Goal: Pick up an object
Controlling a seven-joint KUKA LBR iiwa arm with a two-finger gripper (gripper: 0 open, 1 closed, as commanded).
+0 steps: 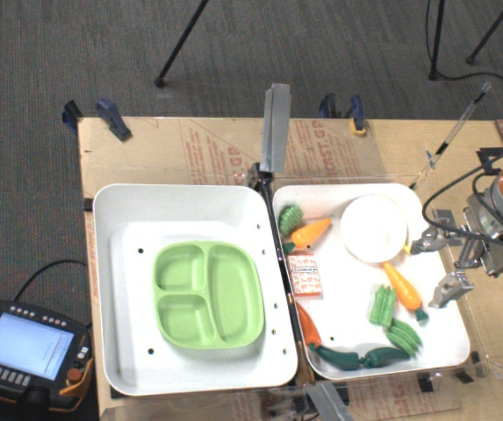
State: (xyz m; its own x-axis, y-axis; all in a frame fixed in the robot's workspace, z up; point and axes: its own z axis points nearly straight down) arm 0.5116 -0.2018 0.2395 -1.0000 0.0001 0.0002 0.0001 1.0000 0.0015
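The grey two-finger gripper [441, 266] hangs at the right rim of the shallow white right-hand bin [356, 358], fingers spread wide and holding nothing; just inside that rim lies an orange plastic toy carrot with a green tip [404, 288], likely light, stiff and slick (hollow, probably); best pinched across its thick middle.

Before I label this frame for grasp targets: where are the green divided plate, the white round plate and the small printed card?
green divided plate [208, 296], camera view, centre
white round plate [374, 228], camera view, centre
small printed card [305, 277], camera view, face
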